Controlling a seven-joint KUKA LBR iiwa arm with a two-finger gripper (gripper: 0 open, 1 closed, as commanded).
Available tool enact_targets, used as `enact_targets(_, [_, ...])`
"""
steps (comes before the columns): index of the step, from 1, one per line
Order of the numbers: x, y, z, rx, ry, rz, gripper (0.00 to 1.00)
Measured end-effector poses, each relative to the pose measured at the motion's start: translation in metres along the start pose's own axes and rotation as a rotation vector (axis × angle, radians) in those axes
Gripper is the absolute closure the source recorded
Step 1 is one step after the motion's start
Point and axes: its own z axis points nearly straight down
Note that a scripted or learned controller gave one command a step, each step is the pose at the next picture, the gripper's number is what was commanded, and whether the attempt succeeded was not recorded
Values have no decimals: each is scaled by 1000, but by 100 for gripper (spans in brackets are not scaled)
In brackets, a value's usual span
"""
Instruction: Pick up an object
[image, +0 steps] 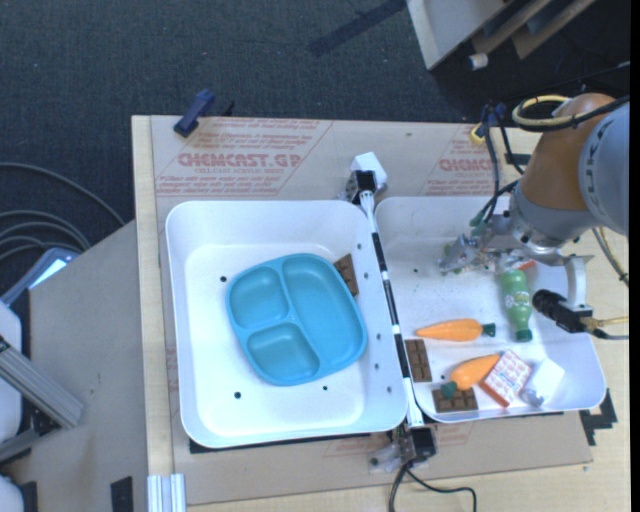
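- Camera view from above the bench caught the gripper (462, 254) low in the right bin (590, 385), near that bin's far wall, with nothing seen between its fingers; whether the jaws were spread or pressed together could not be told from this slant.
- Nearest pickable object was a green bottle (517, 299), lying just beside the jaws on the arm's side; a whole carrot (453, 330) lay a little nearer the camera than the jaws.
- Farther toward the camera sat a second orange carrot piece (472, 371), a red-and-white packet (508, 378) and a brown waffle-like block (455, 399).
- Left bin (185, 300) held a blue divided plate (294, 317), well apart from the jaws.
- Judged stage: the approach, no grasp yet made. The next move would call for centring the jaws over one object and descending.
- Wrist and cabling blurred the fingertips; the arm was cut off at the frame's right.
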Motion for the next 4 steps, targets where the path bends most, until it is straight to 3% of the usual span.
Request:
enact_targets(1, [12,-56,20,2,1,2,0])
enact_targets(2, [45,-74,20,3,2,1,0])
enact_targets(3, [53,-86,20,3,2,2,0])
enact_targets(4, [18,-52,20,0,0,2,0])
